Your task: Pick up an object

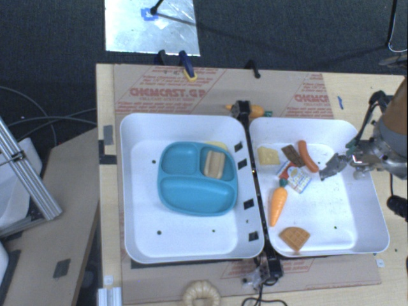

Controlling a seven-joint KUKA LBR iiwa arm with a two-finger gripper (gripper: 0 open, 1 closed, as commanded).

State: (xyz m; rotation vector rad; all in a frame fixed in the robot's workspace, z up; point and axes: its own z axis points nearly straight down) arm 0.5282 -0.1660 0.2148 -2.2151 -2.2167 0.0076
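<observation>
Gripper (331, 168): dull grey metal, matt. Just beside its tip, wrapped packet (298, 181), glossy film. Bin (357, 231) beneath it: smooth white plastic, slight sheen. Well away from it, blue tray (191, 193), smooth matt plastic; bench board (166, 88), printed brown cardboard.

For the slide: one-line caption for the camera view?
Claw poised over right bin beside toy sausage and carrot.

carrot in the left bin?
No. The carrot lies in the right bin, below the gripper; the left bin holds a blue tray.
</observation>
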